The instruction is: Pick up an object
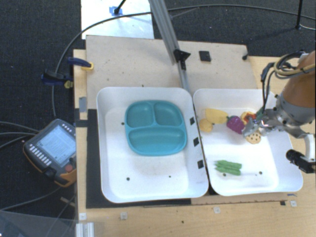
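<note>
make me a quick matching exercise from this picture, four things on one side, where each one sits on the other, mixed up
Things:
1. teal divided plate
2. green bean pods
3. purple toy
4. handheld control pendant

Places:
A. on the dark floor, left of the bench
B. in the left bin
C. near side of the right bin
D. far half of the right bin, beside a yellow piece

Pairs: 1-B, 2-C, 3-D, 4-A

Bright, even light from overhead; the white bins [148, 191] nearly wash out, shadows stay faint. The picture is a bit soft and grainy, and the small items blur.
</note>
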